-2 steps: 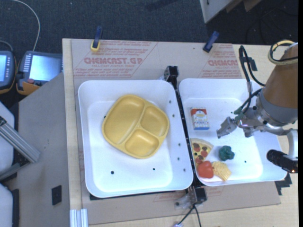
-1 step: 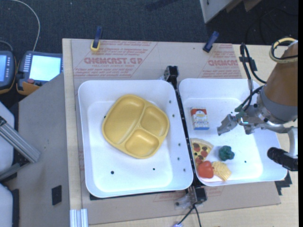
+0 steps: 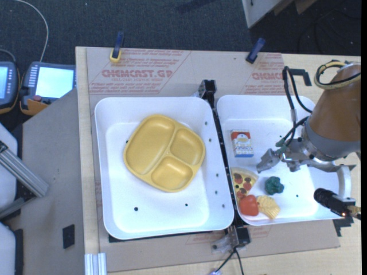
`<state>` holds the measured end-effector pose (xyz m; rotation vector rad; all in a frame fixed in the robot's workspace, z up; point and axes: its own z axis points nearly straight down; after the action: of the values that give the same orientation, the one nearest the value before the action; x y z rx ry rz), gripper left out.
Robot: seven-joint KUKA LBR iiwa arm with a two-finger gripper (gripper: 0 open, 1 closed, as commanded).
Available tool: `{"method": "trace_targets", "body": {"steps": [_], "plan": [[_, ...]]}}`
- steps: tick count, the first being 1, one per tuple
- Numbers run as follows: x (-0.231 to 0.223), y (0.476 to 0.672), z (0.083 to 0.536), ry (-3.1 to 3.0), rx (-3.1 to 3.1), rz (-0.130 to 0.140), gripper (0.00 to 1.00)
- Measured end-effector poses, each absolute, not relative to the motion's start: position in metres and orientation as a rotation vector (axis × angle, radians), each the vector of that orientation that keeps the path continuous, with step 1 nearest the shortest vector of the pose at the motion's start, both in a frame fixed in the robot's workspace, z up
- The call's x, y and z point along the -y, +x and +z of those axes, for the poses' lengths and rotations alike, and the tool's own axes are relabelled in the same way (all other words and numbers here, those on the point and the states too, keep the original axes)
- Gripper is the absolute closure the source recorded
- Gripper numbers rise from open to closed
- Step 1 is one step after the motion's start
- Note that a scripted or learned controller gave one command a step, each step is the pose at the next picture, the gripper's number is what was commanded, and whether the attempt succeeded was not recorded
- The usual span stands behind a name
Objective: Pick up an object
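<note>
Gripper [image 3: 268,160] hovers over right bin [image 3: 261,109], fingers closed, holding nothing. Green broccoli toy [image 3: 274,184] lies just below it. Small carton [image 3: 242,143], pizza slice [image 3: 243,181], tomato [image 3: 248,204] nearby. Yellow divided plate [image 3: 164,152] in left bin [image 3: 109,171].

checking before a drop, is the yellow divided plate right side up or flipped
Right side up: the yellow divided plate in the left bin shows its three recessed compartments facing up.

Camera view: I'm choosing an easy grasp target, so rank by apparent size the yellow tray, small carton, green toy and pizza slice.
1. yellow tray
2. small carton
3. pizza slice
4. green toy
The last two look close in size, so that order is unsure.
</note>
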<state>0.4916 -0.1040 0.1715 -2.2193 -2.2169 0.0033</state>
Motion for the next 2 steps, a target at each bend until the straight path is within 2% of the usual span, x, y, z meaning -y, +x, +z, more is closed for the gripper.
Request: {"method": "trace_targets", "body": {"steps": [1, 2], "plan": [[0.097, 0.492, 0.111, -2.218, 2.217, 0.004, 0.0], [0.096, 0.493, 0.086, -2.218, 2.219, -0.003, 0.0]]}}
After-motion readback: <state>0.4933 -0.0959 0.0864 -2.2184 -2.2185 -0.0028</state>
